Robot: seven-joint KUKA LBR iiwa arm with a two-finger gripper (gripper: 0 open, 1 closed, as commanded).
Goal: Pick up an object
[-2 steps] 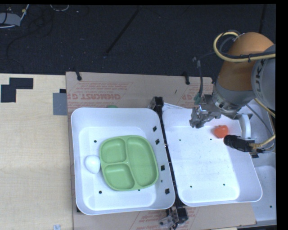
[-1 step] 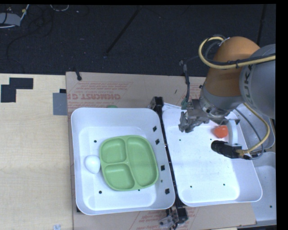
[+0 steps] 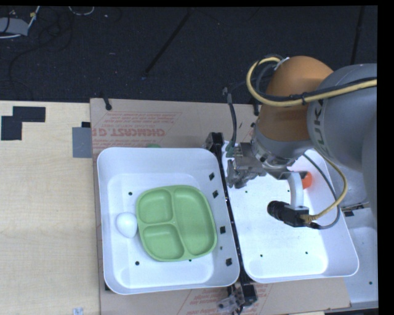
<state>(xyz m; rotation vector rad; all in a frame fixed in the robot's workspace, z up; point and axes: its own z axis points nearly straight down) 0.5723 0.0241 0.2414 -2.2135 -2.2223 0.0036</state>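
Two white bins are sitting side by side on a cardboard sheet [image 3: 184, 123] printed with red lettering, the left bin [image 3: 111, 258] touching the right bin [image 3: 332, 264] along a clipped seam. The light wooden surface [image 3: 43, 215] is stretching leftward, bearing dark tape patches [image 3: 21, 120]. Black cables [image 3: 80, 9] are lying beyond.

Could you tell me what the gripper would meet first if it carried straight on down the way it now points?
The gripper points down near the inner edge of the right bin, so it would probably meet that bin's bare white floor first. Depth is unclear from this slanted view; it might catch the rim beside the left bin instead.
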